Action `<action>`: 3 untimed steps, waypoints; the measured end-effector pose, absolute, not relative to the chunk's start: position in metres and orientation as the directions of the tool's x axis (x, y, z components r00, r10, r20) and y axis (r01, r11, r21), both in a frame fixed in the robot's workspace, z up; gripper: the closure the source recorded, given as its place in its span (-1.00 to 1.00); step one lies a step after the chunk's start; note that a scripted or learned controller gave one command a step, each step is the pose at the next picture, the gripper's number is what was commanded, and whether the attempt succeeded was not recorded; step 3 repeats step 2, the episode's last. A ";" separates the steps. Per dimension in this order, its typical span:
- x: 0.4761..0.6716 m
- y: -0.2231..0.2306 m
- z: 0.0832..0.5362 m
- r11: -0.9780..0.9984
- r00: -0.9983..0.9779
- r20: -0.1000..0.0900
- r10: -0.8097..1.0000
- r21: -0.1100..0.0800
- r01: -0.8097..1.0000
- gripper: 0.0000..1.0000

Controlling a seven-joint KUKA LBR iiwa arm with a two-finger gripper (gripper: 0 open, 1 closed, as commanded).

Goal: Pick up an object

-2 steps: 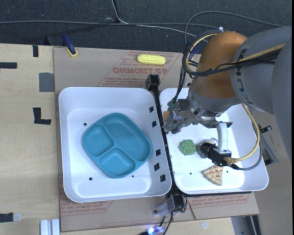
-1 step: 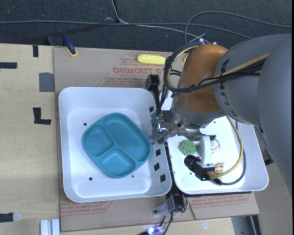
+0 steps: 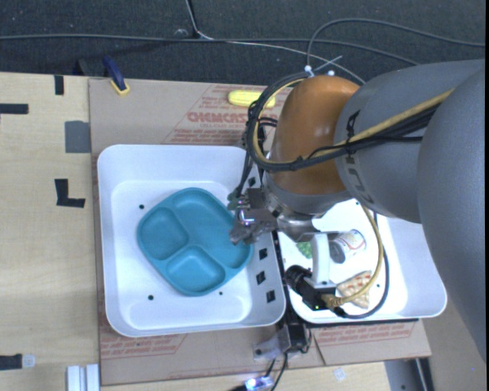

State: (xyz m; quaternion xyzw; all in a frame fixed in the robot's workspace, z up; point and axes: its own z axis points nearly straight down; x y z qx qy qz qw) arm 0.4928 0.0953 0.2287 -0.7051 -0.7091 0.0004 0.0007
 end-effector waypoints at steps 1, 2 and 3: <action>0.485 0.101 0.227 0.002 -0.002 -0.001 1.000 -0.004 1.000 1.00; 0.485 0.101 0.227 0.002 -0.002 -0.001 1.000 -0.003 1.000 -1.00; 0.485 0.101 0.227 0.002 -0.002 -0.001 1.000 -0.003 1.000 -1.00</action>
